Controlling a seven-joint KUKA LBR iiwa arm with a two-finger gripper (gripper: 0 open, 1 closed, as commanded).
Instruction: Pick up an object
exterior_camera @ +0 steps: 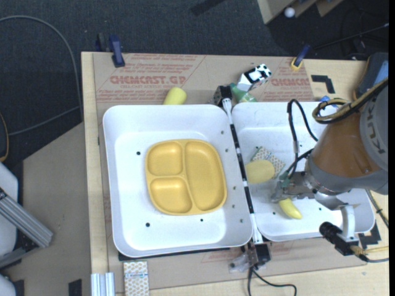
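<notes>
In the right bin (345, 227) a small yellow banana (290, 210) lies near the front wall. A rounded pale-yellow fruit (260, 171) rests left of centre, partly on a patterned flat piece (269, 157). My gripper (282, 190) hangs low in this bin, just above and behind the banana and to the right of the rounded fruit. The grey and orange wrist covers the bin's right half. Nothing is seen lifted off the bin floor.
The left bin (123, 165) holds a yellow divided plate (185, 176). On the bench behind the bins lie a yellow object (175, 95) and a black-and-white toy (256, 74). Blue clamps (115, 50) (300, 55) sit on the bench's far edge. Cables loop over the right bin.
</notes>
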